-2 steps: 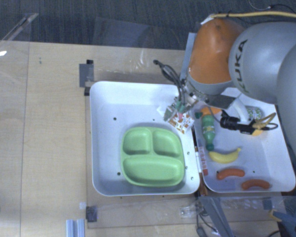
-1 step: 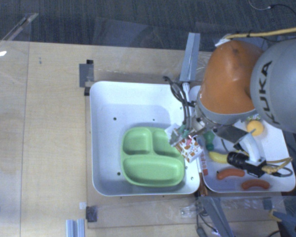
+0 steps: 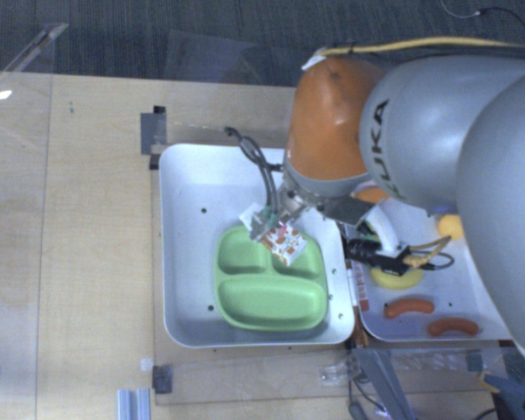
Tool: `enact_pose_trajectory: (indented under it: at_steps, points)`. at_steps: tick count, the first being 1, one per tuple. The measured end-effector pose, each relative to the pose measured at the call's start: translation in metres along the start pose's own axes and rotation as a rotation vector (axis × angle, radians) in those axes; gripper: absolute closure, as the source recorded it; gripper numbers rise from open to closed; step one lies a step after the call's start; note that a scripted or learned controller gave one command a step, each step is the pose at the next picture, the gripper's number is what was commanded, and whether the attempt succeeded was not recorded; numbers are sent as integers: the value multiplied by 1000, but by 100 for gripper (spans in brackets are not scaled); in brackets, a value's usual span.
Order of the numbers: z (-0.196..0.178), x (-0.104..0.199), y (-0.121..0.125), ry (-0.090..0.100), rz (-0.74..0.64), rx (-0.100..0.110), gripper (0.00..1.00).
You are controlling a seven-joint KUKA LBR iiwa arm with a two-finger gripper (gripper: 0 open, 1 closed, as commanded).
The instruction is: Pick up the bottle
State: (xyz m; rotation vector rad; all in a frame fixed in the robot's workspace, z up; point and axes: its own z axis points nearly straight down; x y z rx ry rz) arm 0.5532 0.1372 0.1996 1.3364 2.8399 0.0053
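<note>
Currently, you are looking at the approach-and-grasp step. The grey arm with the orange band is reaching in over the shallow white left bin, and its two-finger gripper is hanging just above the upper right corner of the green moulded plastic tray with compartments. A small white item with a red and green printed label is lying tilted on that corner of the tray, touching or nearly touching the gripper tip. I am taking it to be the bottle, though it is too small to be sure. Whether the gripper is open or closed you cannot tell from this slant, and nothing is showing a secure hold, so I am not logging a grasp. The shallow white right bin is holding two reddish-brown sausage-shaped pieces and a yellow ring-like object, well apart from the target and partly under the arm. By my judgement the next move is asking for a squared descent over the labelled item, a firm close across its narrow side, then a straight lift. The tilt and the raised tray rim are making a slip or a nudge likely.
</note>
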Motion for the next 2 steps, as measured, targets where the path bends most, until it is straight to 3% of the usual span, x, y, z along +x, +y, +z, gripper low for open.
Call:
enact_pose_trajectory:
  at_steps: [1,2]
  points:
    - [80,-26,2,-7,-28,-7,100]
    - [63,-11,70,-12,-397,-13,100]
